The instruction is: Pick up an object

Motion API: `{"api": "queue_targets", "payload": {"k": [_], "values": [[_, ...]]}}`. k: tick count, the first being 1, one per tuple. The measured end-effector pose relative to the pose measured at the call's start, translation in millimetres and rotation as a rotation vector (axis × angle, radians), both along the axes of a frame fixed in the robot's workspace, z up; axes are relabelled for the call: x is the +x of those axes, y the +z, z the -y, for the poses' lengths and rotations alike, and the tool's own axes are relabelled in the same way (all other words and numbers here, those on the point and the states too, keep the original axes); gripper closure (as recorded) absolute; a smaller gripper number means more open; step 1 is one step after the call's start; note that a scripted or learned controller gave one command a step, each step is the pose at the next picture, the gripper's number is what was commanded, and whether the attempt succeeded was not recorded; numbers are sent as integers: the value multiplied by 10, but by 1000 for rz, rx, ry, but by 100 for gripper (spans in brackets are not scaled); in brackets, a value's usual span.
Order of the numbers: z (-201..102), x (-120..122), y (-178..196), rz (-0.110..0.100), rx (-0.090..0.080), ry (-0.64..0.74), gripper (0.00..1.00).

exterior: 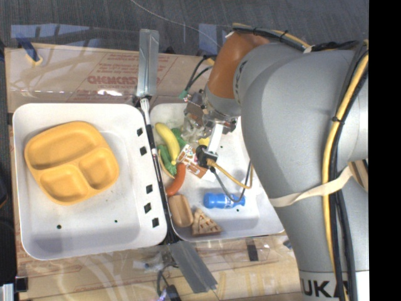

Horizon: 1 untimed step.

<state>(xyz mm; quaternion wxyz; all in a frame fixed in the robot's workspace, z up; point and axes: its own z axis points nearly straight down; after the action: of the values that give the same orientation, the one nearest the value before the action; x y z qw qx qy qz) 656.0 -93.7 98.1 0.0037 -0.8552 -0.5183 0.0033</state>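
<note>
My gripper point(191, 138) is lowered into the right bin point(250, 221), right over a pile of toy food at the bin's left side. Under and beside it lie a yellow banana point(166, 139), a green piece point(170, 162) and an orange-red carrot-like piece point(177, 179). A blue object point(218, 200) lies in the middle of the bin. A brown bread-like piece point(180, 211) and a brown wedge point(204, 223) lie near the front edge. The wrist and cables hide the fingertips.
The left bin point(125, 231) holds a yellow divided plate point(70, 160). A grey divider bar point(148, 61) runs between the bins at the back. The big grey arm point(301, 137) covers the right side of the right bin.
</note>
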Motion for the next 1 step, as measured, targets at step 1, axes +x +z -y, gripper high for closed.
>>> {"api": "queue_targets", "payload": {"k": [1], "values": [[-328, -154, 951, 11, -1, 130, 100]]}}
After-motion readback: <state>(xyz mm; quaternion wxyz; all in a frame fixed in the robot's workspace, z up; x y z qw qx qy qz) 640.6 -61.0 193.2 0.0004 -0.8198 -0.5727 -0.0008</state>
